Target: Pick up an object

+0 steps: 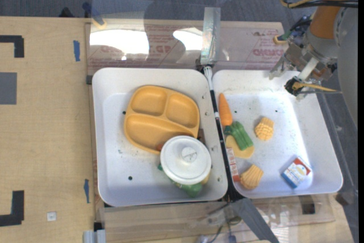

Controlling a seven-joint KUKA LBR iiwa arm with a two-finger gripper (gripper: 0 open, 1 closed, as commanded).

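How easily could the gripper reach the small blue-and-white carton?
Probably yes: the small blue-and-white carton lies alone, uncovered, in the right bin; the gripper hangs above its far edge.

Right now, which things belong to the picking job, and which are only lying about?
Job, likely (nearest the gripper, in the right bin): carrot, green vegetable, far corn piece, near corn piece, small carton.
Lying about (left bin): orange divided plate, white lidded cup.
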